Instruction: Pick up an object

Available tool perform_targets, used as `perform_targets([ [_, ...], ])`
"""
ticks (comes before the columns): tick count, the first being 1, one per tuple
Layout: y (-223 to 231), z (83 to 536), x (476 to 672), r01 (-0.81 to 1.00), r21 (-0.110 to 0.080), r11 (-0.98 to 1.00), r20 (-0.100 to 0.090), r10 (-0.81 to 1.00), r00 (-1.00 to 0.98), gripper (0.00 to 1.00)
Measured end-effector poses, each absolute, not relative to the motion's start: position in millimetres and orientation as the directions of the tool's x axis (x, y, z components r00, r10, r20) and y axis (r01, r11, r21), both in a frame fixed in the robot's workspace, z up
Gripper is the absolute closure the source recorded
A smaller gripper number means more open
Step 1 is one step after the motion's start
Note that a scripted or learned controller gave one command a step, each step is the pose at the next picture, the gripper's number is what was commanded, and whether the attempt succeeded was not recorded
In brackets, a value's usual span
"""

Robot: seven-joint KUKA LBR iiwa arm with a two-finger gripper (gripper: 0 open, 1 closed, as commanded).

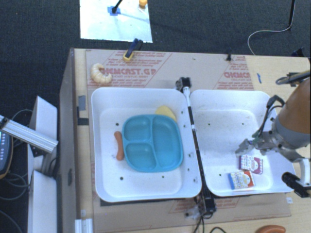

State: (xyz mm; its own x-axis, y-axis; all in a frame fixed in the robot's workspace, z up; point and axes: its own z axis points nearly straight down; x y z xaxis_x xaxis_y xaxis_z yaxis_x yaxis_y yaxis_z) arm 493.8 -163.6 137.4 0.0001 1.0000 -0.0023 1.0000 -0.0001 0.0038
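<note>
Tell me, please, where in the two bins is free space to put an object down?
Right bin: its far and left floor is bare. Its near right corner is crowded by two small cartons and the gripper. Left bin: the blue divided tray, sausage and yellow piece leave only edge strips.

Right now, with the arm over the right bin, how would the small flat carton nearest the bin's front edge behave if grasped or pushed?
The small carton lies flat in the right bin, so a push would probably slide it, not roll it. It looks thin and light, likely easy to lift but hard to pinch from above. The second carton lies close beside it and could get nudged by the gripper.
</note>
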Motion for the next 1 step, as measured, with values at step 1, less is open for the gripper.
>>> perform_targets([
  [1, -192.0, 84.3, 520.4, 1.0, 0.003, 0.0, -0.001, 1.0, 0.0, 0.0],
])
